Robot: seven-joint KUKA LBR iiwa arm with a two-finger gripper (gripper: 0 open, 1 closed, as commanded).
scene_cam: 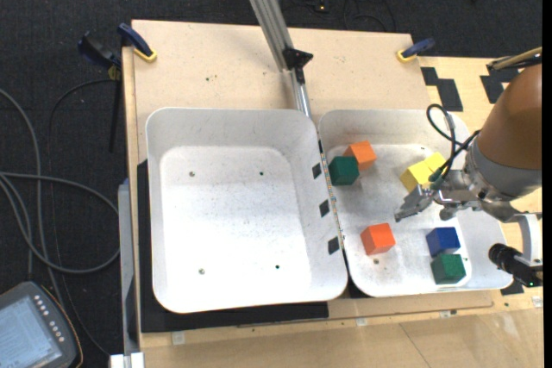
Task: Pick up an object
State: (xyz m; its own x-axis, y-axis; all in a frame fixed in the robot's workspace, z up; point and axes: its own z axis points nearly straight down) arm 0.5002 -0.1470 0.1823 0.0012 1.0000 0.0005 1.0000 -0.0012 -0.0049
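In the right bin [384, 114] lie several blocks. A small orange one [363, 153] and a green one [343, 171] sit at the back left. At the back right is a yellow one [422, 173], and a larger orange one [377, 238] lies in the front middle. A blue one [443, 239] and a second green one [448, 269] occupy the front right corner. My gripper [413, 205] hangs low over the bin floor, just in front of the yellow block and to the right of the larger orange one. Nothing visibly sits in it.
The left bin [157, 185] stands beside the right one, their rims meeting along the middle. A slanted metal pole [263, 0] runs from the top of the view down to the bins' shared back edge. Clamps [138, 43] sit at the board's back corners.
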